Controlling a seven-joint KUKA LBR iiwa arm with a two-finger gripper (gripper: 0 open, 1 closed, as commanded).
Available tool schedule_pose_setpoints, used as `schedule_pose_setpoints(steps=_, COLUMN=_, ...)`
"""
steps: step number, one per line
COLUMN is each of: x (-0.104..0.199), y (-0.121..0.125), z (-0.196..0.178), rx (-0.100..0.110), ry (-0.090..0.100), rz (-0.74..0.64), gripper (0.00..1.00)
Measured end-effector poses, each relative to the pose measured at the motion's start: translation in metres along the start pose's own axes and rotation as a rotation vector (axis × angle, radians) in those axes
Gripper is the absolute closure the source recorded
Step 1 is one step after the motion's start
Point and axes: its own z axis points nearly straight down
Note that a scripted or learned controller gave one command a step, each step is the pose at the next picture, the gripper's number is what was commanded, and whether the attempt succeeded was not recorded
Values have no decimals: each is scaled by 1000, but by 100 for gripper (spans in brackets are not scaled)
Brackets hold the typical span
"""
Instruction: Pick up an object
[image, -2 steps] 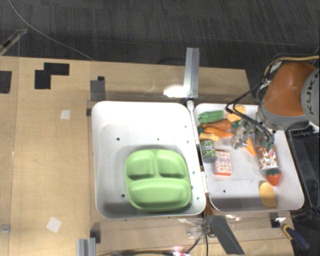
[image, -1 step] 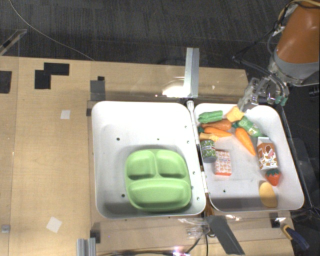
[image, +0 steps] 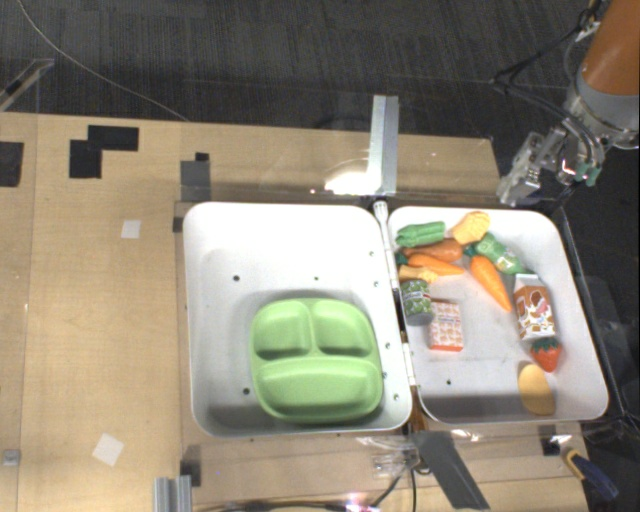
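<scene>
My gripper (image: 523, 178) hangs above the far right corner of the right bin (image: 575, 300), high over the bench and apart from everything in it. The bin holds several toy foods: an orange carrot (image: 489, 282), a green vegetable (image: 420, 234), a yellow piece (image: 471, 226), a small box with a printed label (image: 446, 326), a red and white carton (image: 534, 310), a strawberry (image: 546, 354) and an orange-yellow fruit (image: 536, 388). Nothing shows between the gripper's fingers.
The left bin (image: 215, 250) holds a green divided plate (image: 316, 358). A metal post (image: 384, 145) stands behind the seam between the bins. Cables lie at the front edge (image: 400, 470).
</scene>
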Motion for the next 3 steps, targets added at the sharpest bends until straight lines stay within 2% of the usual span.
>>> schedule_pose_setpoints(steps=1, x=8, y=-49, z=27, rx=1, ry=4, rz=-168, gripper=100)
schedule_pose_setpoints(steps=2, x=-16, y=-69, z=18, rx=1, ry=2, rz=-329, gripper=100)
schedule_pose_setpoints(steps=3, x=-17, y=-51, z=6, rx=0, ry=3, rz=-357, gripper=100)
